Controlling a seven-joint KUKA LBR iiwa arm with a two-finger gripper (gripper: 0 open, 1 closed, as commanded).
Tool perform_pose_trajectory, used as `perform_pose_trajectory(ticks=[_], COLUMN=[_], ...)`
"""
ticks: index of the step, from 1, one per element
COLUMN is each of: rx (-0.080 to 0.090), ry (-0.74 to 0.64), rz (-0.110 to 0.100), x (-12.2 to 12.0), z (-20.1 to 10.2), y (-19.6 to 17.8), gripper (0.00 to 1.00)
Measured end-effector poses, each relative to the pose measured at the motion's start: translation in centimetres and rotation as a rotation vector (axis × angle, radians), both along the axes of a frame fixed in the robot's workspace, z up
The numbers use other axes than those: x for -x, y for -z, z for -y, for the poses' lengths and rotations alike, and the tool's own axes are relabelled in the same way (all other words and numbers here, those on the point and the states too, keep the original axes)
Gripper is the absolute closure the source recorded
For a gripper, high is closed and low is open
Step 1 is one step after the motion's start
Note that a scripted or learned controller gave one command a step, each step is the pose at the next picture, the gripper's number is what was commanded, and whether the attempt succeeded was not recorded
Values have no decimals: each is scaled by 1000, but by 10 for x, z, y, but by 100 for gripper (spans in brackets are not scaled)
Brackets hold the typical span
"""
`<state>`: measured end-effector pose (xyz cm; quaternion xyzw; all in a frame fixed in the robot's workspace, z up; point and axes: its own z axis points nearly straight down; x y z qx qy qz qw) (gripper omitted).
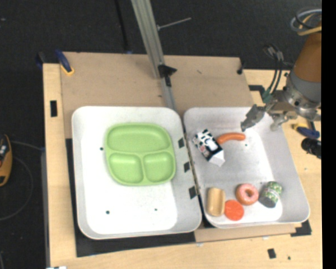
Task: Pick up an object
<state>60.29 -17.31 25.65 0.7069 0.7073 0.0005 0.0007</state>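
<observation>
The right bin holds several small items. A black-and-white cow-print carton lies near its left wall, and an orange sausage rests beside it. Along the front sit a tan bread roll, a red-orange round piece, a pink doughnut and a green-and-dark item. My gripper hovers over the bin's far right corner, open, with nothing between its fingers. It is just right of the sausage and above it.
The left bin carries a green three-compartment plate. A grey metal post rises behind the bins. Cables and small tools lie at the bench's right edge.
</observation>
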Motion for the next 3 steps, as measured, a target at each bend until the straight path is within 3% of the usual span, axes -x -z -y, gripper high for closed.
perform_pose_trajectory(ticks=[3], rx=[1], ry=[0], rz=[-3], x=[-7], z=[-1], y=[158], gripper=[0])
